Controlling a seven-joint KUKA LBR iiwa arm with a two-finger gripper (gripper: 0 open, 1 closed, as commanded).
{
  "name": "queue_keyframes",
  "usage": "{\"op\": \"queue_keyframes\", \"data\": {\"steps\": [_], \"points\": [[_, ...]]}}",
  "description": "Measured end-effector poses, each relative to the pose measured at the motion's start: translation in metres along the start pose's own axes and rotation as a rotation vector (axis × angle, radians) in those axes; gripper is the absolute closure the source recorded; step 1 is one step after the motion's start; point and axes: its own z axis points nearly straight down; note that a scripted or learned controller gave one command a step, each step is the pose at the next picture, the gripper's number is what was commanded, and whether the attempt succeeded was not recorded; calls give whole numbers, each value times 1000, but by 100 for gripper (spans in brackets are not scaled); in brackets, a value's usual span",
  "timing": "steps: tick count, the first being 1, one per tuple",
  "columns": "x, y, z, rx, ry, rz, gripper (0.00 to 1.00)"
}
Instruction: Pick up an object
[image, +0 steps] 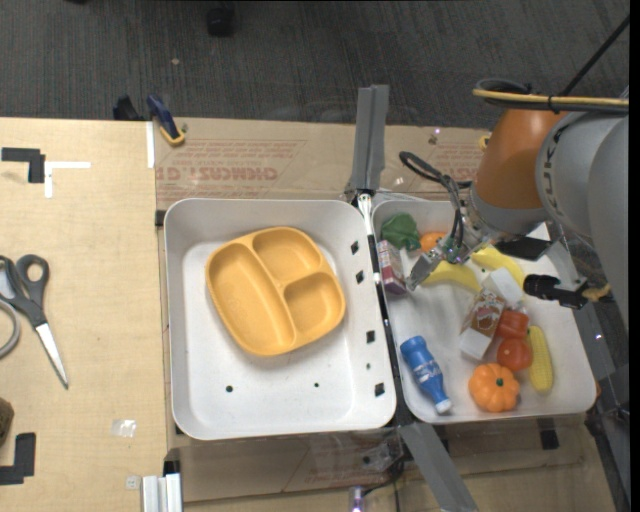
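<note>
divided plate (275, 290) in left bin (190, 330), bottle (424, 374) and pumpkin (495, 388) in right bin (570, 405), scissors (35, 305) far left

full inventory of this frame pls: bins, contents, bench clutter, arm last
bins: 2, white, side by side on the bench
divided plate: 1, yellow-orange, in the left bin
bottle: 1, blue, right bin, near front-left
pumpkin: 1, orange, right bin front
corn: 1, yellow, right bin, right side
red pepper: 1, red, right bin centre
banana: 1, yellow, right bin, by the gripper
green toy: 1, green, right bin back-left
scissors: 1, grey, bench far left
arm: 1, grey and orange, over right bin
gripper: 1, low beside the banana
</note>
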Motion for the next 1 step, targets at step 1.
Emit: {"op": "queue_keyframes", "data": {"steps": [1], "points": [[-1,1,-10,-1,-3,-3,100]]}}
